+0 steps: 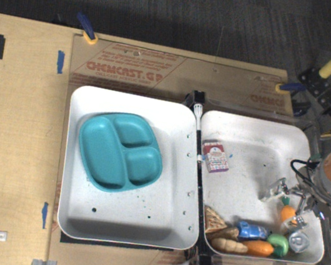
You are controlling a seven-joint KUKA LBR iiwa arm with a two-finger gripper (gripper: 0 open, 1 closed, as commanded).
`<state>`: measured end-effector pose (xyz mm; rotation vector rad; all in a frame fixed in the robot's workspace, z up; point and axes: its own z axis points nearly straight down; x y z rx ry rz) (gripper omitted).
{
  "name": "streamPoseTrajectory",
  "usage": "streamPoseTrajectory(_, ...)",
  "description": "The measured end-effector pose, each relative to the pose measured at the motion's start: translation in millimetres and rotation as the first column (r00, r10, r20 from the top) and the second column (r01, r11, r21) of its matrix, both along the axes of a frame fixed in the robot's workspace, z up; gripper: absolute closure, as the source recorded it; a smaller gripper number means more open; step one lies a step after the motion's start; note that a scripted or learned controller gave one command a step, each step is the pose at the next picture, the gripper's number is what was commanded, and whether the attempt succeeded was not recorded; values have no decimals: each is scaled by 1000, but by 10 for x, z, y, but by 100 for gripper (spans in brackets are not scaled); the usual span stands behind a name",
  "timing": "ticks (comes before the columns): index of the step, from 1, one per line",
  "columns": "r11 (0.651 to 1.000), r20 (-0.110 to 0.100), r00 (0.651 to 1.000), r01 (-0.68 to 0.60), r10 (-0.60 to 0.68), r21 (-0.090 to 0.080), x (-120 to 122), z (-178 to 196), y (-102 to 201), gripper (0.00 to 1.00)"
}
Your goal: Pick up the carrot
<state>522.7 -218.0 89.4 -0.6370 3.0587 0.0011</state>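
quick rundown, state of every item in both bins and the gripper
teal divided plate: flat in left bin
small red and white card: flat in right bin
carrot: lying by the right bin's near wall, not gripped
blue packet: lying behind the carrot
gripper: low over the right bin, above a small orange item

I get even, bright overhead light. The white bins (138,108) glare mildly, a soft shadow lies under the left bin's near edge, the floor behind is dim, and the picture is slightly soft throughout.
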Motion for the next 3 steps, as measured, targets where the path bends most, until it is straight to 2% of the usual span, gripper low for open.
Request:
streamPoseTrajectory(1, 1000, -1, 1000, 18, -18, -6, -148, 6, 237, 0)
streamPoseTrajectory(2, 905, -4, 905, 424, -424, 2, -207, 1, -11, 0)
streamPoseTrajectory(3, 915, -1, 915, 403, -403, -1, -381, 9, 497, 0)
